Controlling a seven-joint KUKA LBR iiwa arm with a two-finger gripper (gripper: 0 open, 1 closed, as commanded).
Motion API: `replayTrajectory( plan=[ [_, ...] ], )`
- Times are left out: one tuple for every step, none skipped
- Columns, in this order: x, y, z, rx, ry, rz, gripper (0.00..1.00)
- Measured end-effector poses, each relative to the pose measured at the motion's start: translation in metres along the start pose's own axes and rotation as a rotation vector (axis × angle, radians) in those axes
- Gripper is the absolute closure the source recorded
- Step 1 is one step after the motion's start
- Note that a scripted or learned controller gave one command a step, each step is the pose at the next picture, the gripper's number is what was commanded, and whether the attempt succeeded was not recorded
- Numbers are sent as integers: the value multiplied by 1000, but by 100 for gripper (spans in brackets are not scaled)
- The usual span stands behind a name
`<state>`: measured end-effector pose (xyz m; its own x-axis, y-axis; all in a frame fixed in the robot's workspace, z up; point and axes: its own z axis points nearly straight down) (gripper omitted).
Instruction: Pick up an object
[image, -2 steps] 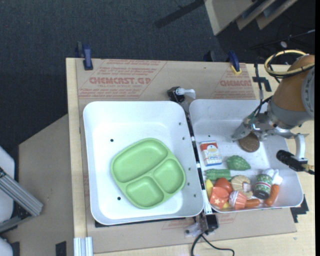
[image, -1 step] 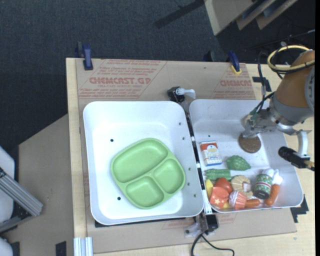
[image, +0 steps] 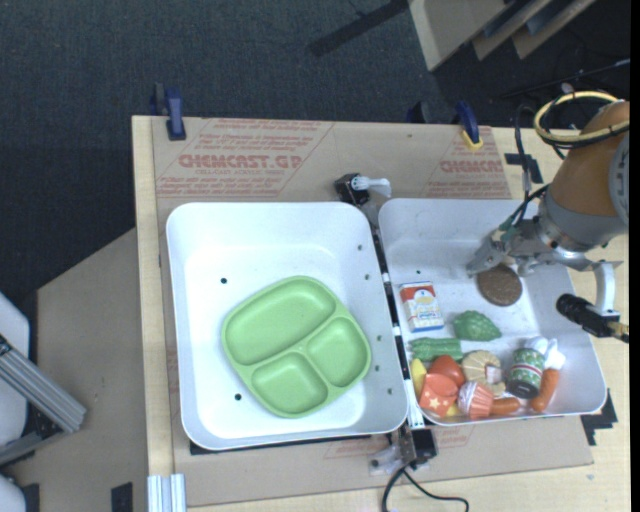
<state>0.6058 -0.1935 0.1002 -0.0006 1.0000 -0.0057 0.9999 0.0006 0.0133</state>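
Camera view, fixed overhead, slanted, over a cardboard-topped bench (image: 250, 160).

Left bin (image: 195, 250) — white, shallow; holds one green divided plate (image: 295, 345) with three compartments, lying flat near the middle.

Right bin (image: 440, 225) — white, shallow; its contents gathered in the near half:
- small red-and-white carton (image: 422, 306), lying flat just beside the dividing wall;
- green leafy toy (image: 477, 325), to the right of the carton;
- brown round disc (image: 500, 287), toward the far right, apart from the pile;
- cluster of toy foods along the near wall: green vegetable (image: 435, 349), red tomato-like piece (image: 442, 383), pink cupcake-like piece (image: 476, 399), a small can (image: 523, 378), orange carrot (image: 545, 390). Several touch or overlap.

Arm (image: 590, 190) — grey with an orange band, entering from the right above the right bin. Gripper (image: 503, 258) sits low, directly over the far edge of the brown round disc; whether its fingers are spread or closed cannot be told, and nothing is seen pinched between them.
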Motion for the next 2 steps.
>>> replayTrajectory(
  plan=[
    [-1,-15,11,3,3,-1,0],
    [-2,-13,-1,-2,0,-1,100]
  ],
)
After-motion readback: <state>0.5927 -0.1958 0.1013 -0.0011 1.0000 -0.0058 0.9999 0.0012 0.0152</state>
